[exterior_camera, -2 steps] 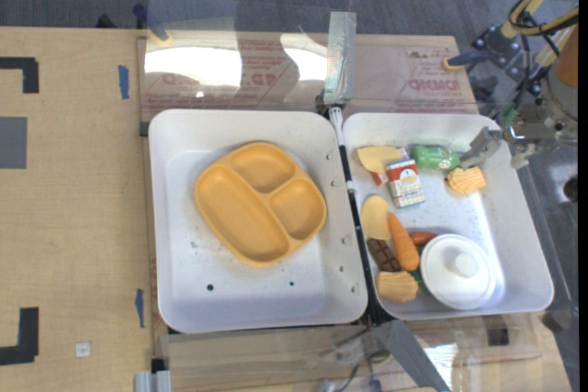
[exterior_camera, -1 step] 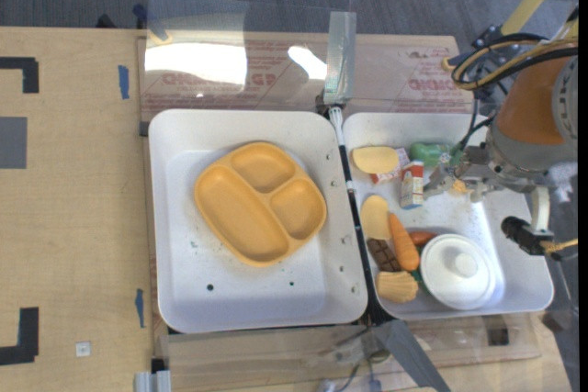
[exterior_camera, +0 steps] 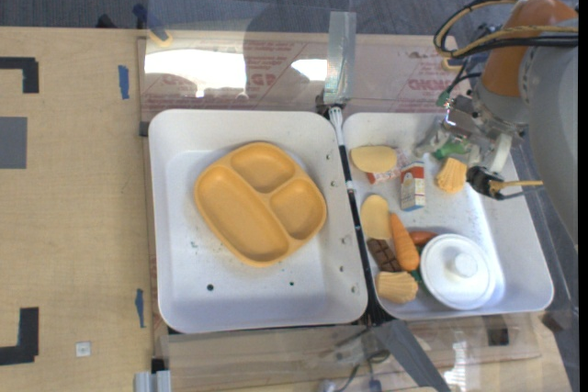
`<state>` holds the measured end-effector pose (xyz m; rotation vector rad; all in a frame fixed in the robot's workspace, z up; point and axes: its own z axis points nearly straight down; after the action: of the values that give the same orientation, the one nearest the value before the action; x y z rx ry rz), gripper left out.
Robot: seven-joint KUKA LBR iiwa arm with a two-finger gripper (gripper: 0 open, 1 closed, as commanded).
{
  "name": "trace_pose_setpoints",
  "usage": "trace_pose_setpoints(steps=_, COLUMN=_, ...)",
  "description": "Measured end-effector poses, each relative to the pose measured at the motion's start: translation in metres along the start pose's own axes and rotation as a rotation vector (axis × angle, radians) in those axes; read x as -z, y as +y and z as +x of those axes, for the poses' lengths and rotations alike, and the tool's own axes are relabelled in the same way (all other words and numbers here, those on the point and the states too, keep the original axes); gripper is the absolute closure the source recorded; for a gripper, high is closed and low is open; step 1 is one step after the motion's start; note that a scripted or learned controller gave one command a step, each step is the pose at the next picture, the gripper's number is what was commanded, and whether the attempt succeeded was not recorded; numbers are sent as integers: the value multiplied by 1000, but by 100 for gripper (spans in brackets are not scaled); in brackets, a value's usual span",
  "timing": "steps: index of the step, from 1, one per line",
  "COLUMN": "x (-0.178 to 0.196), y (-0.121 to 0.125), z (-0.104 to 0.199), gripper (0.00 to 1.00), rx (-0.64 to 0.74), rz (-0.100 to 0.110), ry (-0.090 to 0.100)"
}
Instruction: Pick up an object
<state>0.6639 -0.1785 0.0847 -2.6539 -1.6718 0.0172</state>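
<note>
the grey arm [exterior_camera: 542, 87] reaches in at upper right, its claw [exterior_camera: 459, 147] low over the right bin's [exterior_camera: 524, 289] far end; whether it is clenched cannot be told. just below it lies a yellow corn piece [exterior_camera: 450, 175]. centre frame, the left bin [exterior_camera: 175, 225] carries a yellow divided plate [exterior_camera: 260, 202], long axis running upper left to lower right.

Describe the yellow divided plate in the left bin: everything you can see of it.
The yellow divided plate is a rounded, mustard-yellow tray that looks like matte plastic. Raised ridges split it into three compartments: one long one along its left side and two smaller ones on the right. It lies flat and right side up, turned at a slant, near the middle of the left bin. Nothing lies in its compartments, and only the bin floor touches it.
</note>
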Motion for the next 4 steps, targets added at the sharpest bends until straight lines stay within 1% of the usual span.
trace_pose_setpoints(steps=1, x=2, y=-64, z=36, gripper=0, rx=-195, rz=-9, ry=9)
trace_pose_setpoints(steps=2, x=14, y=-63, z=36, gripper=100, rx=-192, rz=-13, ry=9)
trace_pose_setpoints(steps=3, x=101, y=-98, z=94, gripper=100, rx=-433, rz=-10, ry=12)
trace_pose_setpoints(steps=4, x=100, y=-67, z=76, gripper=100, rx=-17, rz=-10, ry=6)
